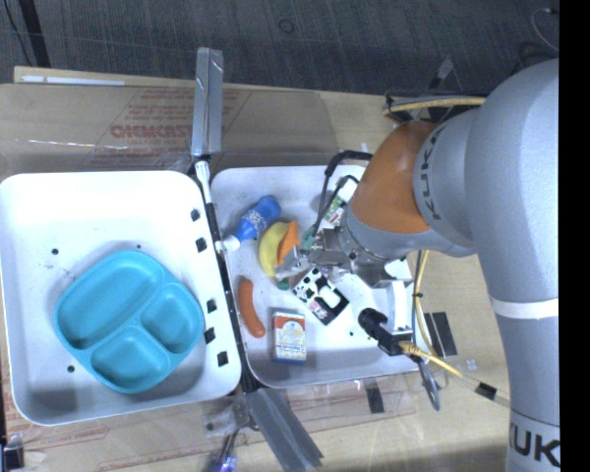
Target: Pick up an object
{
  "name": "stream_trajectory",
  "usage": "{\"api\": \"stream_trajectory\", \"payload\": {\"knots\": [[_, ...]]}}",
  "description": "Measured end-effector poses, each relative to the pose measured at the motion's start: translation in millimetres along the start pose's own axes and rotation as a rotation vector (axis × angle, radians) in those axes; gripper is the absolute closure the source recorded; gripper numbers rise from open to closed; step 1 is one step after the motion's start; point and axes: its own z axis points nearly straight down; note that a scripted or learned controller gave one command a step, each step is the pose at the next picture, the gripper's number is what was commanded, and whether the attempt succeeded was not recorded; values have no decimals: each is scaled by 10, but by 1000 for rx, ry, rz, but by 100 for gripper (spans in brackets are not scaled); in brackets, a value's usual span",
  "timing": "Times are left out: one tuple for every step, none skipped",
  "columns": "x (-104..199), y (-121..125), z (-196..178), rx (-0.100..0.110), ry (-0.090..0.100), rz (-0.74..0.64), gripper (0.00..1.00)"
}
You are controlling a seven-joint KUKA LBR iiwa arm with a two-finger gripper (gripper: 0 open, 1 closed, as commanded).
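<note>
You see the grey arm's jaws (300, 264) low in the right white bin (369, 362), at the three o'clock edge of the yellow banana-shaped toy (268, 247) beside the orange carrot-like piece (289, 239), likely placed for a grab, though you cannot tell their opening.

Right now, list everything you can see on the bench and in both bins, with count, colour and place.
Bins: two, white, side by side.
Divided plate: one, light blue, left bin.
Bottle: one, blue with white cap, right bin, upper left.
Banana: one, yellow, beside the bottle.
Carrot-like piece: one, orange, beside the banana.
Sausage: one, red-orange, right bin's left side.
Small box: one, red and white, right bin, near edge.
Arm: one, grey with orange band, over right bin.
Tool: one, near the banana.
</note>
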Motion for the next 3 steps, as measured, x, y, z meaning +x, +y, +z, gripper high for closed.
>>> {"api": "stream_trajectory", "payload": {"knots": [[-3, -3, -96, 2, -1, -4, 100], [513, 413, -1703, -6, -1, 17, 100], [512, 412, -1700, -6, -1, 17, 0]]}}
